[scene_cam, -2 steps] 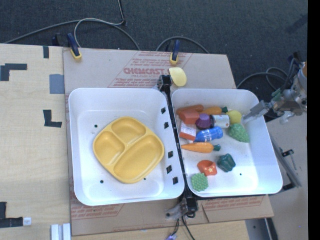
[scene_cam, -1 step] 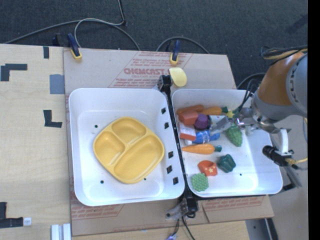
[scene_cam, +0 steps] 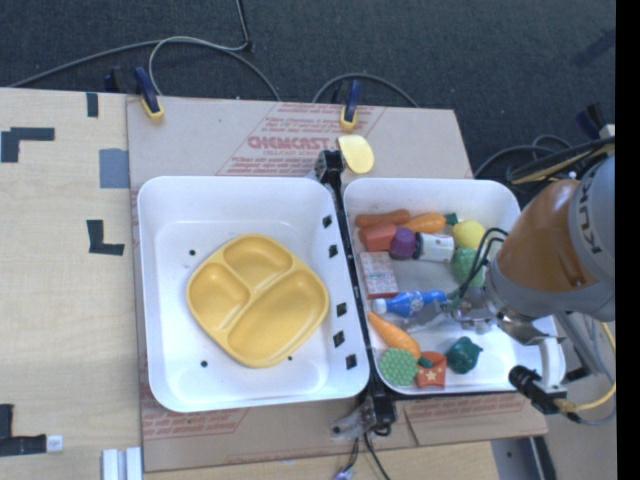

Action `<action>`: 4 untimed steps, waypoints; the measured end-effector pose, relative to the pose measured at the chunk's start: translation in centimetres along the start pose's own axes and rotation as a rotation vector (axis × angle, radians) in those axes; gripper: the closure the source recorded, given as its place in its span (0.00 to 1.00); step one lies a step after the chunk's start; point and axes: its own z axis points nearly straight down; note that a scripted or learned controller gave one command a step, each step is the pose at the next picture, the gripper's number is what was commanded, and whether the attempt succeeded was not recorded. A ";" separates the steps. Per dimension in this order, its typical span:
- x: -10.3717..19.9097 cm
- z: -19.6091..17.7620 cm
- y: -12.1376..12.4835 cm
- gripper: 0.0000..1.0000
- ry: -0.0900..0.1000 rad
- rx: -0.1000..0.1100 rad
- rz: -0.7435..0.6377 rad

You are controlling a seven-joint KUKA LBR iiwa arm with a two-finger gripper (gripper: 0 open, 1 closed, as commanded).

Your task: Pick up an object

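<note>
Grey arm with orange band (scene_cam: 545, 253) looms over right white bin (scene_cam: 500, 190); gripper state unclear. Small blue plastic bottle (scene_cam: 415, 301) likely light, slippery; grasp mid-body.

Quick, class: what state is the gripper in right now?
Gripper: low in the right bin, over the toys; state cannot be told.

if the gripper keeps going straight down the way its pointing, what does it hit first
Most likely the clear plastic bottle with the blue cap, lying just left of the gripper in the right bin. The dark green toy sits close below. Depth is hard to judge from this slanted view, so it could meet the bin floor between them.
</note>
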 end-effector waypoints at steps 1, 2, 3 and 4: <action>-1.0 0.1 5.7 0.00 0.001 0.002 -0.003; 2.9 0.2 13.9 0.00 0.003 0.005 -0.004; 5.4 0.4 17.8 0.00 0.001 0.027 0.003; 5.4 -0.6 17.7 1.00 -0.001 0.036 0.001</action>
